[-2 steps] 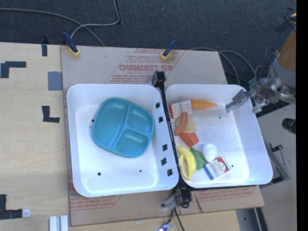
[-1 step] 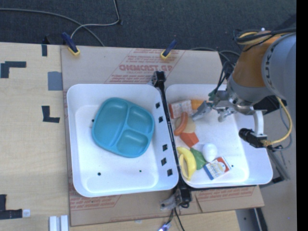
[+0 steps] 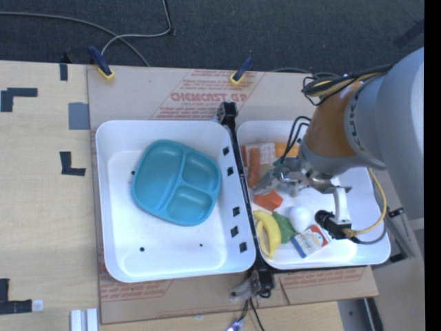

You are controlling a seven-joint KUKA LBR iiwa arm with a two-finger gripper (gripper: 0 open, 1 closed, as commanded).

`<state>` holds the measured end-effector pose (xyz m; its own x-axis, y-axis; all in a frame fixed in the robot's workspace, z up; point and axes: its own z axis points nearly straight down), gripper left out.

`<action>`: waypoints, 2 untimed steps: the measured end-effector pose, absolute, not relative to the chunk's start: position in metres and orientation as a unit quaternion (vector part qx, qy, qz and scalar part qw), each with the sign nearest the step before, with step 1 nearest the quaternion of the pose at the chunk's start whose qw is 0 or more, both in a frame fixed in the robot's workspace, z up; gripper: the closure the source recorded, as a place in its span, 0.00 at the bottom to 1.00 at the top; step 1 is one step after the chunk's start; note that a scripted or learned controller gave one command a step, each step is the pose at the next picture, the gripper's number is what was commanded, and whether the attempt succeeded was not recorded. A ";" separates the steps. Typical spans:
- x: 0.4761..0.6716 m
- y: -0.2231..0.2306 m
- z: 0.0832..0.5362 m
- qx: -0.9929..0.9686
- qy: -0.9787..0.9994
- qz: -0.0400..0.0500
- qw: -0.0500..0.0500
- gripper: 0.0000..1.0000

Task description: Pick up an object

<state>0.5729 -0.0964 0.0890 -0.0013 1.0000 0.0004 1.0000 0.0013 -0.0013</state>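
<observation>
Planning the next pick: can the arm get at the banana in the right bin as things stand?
Probably yes. The banana lies uncovered at the right bin's left edge, and the end effector hovers just above it in the view. The green item alongside may crowd a grasp.

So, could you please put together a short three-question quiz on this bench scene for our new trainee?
1. True or false: the blue divided plate lies in the same bin as the banana.
2. Which lies nearest the banana? A) the yellow clamp B) the green object C) the blue divided plate
3. Fill in: the gripper hovers over the ___ bin.

Key: 1 false, the plate is in the left bin; 2 B; 3 right.
</observation>
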 end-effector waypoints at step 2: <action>0.663 -0.098 0.084 -0.706 -0.708 0.010 0.011 0.00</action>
<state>0.6632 -0.0977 0.0845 -0.0023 1.0000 0.0018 0.9995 0.0024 -0.0306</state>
